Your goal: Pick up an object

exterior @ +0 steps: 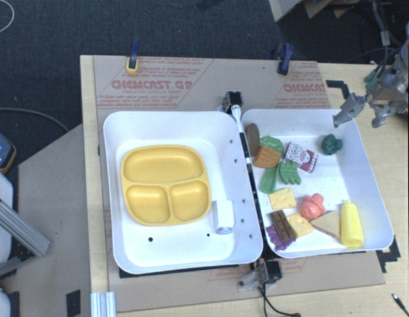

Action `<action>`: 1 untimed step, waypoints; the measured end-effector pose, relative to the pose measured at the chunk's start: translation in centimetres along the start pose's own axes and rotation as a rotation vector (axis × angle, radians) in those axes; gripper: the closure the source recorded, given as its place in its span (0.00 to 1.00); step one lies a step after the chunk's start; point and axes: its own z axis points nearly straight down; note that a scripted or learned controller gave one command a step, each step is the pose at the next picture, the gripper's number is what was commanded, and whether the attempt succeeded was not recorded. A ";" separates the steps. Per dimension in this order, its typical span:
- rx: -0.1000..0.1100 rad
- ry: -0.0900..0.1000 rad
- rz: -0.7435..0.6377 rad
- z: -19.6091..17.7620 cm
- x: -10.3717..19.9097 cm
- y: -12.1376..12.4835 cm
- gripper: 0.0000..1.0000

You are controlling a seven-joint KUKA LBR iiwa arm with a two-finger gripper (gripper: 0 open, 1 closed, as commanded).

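Note:
My gripper [360, 116] hangs over the far right corner of the right bin [369, 170], open, with nothing between its fingers. Just below and left of it lies a small dark green object [332, 144], apart from the fingers. Several toy foods fill the rest of that bin: a red and white packet [300, 156], a green glove-like piece [288, 172], an orange-brown block [267, 156], a yellow cheese square [282, 198], a pink-red piece [313, 206] and a yellow bottle [351, 223].
The left bin [119, 150] holds a yellow divided plate [166, 183] and a small clear cup [223, 215] on its side. A black clip [233, 102] sits where the bins meet. Blue clamps [284, 58] hold the cardboard's far edge.

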 end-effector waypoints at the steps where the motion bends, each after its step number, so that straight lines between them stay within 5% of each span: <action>1: -0.013 -0.003 -0.003 -0.7 0.1 0.2 0.00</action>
